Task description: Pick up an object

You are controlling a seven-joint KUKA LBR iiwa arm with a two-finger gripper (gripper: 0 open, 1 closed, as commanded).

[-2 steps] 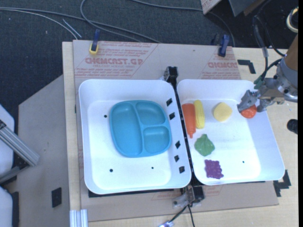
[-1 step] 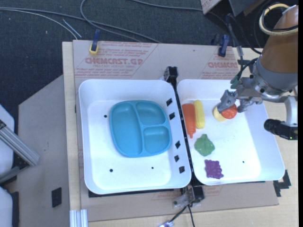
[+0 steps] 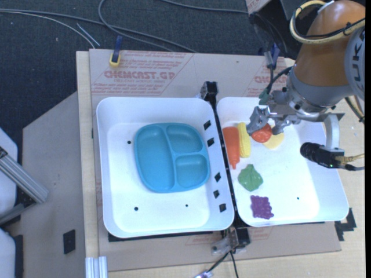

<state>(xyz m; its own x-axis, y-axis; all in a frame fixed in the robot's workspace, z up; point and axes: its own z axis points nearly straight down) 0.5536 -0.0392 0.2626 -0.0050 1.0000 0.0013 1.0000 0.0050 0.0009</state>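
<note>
Two shallow white bins sit side by side on the counter (image 3: 145, 68), on a sheet of cardboard. The left bin (image 3: 110, 172) carries a blue divided plate (image 3: 171, 156), placed near its centre, presumably as a place to set things down. The right bin (image 3: 324, 196) carries the loose toy foods, spread apart so that each can be reached singly: an orange carrot (image 3: 232, 145) and a yellow piece (image 3: 244, 142) lying side by side along the bin's left wall, a green leafy piece (image 3: 250, 178) nearer the viewer, and a purple bunch of grapes (image 3: 261, 207) nearest of all.

The arm (image 3: 327, 45) reaches in from the right and hangs over the far part of the right bin, wrist turned downward so that the jaws (image 3: 262, 126) approach from above. A red piece, probably a tomato (image 3: 262, 135), lies just at the tips of the jaws, with a pale yellow piece (image 3: 276, 141) touching it on its right. The red piece is the likely target, since the jaws stand directly over it.

The jaws appear partly open, one dark finger (image 3: 255, 122) showing at the left of the red piece. Whether they have closed on it cannot be told from this slanted view; the piece looks to rest on the bin floor, so a grasp is judged not yet secured. The neighbouring yellow pieces, lying close, may interfere with closing.
</note>
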